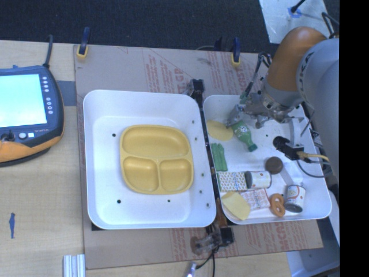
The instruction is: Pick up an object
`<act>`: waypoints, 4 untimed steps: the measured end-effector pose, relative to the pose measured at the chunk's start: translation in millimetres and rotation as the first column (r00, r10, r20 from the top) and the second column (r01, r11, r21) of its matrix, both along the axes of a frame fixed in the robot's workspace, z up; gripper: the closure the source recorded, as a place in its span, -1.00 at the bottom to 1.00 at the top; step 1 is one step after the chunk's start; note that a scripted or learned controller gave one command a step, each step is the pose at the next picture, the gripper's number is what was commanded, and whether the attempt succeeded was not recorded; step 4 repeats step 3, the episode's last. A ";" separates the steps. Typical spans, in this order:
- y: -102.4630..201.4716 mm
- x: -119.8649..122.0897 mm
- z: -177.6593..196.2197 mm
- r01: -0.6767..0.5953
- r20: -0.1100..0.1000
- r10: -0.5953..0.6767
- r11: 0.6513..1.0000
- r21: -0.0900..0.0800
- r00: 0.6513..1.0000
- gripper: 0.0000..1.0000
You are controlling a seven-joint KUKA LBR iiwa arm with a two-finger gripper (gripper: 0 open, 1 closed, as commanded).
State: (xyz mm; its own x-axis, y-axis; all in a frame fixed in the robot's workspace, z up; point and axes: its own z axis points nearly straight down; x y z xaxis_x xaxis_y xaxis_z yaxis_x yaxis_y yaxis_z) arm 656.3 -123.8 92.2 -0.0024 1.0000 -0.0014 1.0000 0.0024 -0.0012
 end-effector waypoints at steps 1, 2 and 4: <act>27.1 -0.2 -0.2 -0.004 -0.004 0.004 1.000 0.000 1.000 -1.00; 26.0 -0.2 10.3 -0.005 -0.006 0.005 1.000 0.000 1.000 1.00; 107.6 -50.7 101.1 -0.006 -0.001 0.006 1.000 0.001 1.000 1.00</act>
